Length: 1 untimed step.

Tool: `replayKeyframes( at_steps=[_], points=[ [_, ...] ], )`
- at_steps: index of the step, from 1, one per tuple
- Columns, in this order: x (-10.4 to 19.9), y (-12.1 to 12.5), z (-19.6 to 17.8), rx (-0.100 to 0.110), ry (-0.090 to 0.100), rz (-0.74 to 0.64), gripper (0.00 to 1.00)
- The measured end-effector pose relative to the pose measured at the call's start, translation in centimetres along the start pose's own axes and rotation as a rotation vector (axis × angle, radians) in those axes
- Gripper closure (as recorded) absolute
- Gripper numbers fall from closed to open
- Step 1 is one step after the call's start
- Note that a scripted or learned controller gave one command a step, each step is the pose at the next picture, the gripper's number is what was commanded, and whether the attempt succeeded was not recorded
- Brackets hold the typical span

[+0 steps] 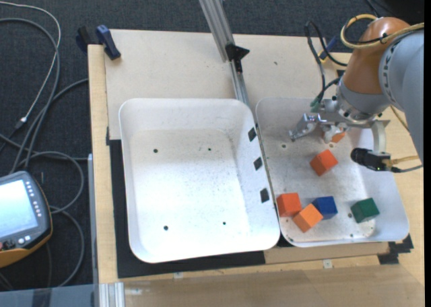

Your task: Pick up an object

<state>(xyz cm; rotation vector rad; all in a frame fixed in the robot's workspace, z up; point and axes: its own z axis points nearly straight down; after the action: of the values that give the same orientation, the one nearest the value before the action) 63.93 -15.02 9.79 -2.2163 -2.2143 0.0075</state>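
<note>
While the grey arm (397,63) with its orange band (369,56) reaches in from the right, its gripper (311,124) hangs over the upper part of the right white bin (390,221). Whether anything sits between its parts is too small and blurred to tell, and no block is seen held there; a small orange patch just beside the wrist may be part of the tool or a block, I cannot say which.

Five blocks lie in the right bin. An orange block (324,162) rests tilted near the bin's middle, below and a little right of the gripper and apart from it. Toward the near edge, a red-orange block (289,203) lies at the left, an orange block (309,217) just beside it, and a blue block (326,206) touching that orange one on its right. A green block (365,210) sits apart at the right side.

To the left is the left white bin (135,184), its floor speckled with dark dots. Both bins rest on the pale bench (168,63). A slanted metal rail (214,13) crosses the bench from the top, and a blue clamp (108,41) grips its far-left corner. At the lower left edge, off the bench, lies a handheld pendant (19,215).
</note>
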Motion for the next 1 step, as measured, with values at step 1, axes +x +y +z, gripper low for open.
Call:
replayKeyframes(
  at_steps=[1],
  points=[
    [-2.92, 0.5, -0.22, -0.009, 0.006, -0.005, 0.0]
  ],
)
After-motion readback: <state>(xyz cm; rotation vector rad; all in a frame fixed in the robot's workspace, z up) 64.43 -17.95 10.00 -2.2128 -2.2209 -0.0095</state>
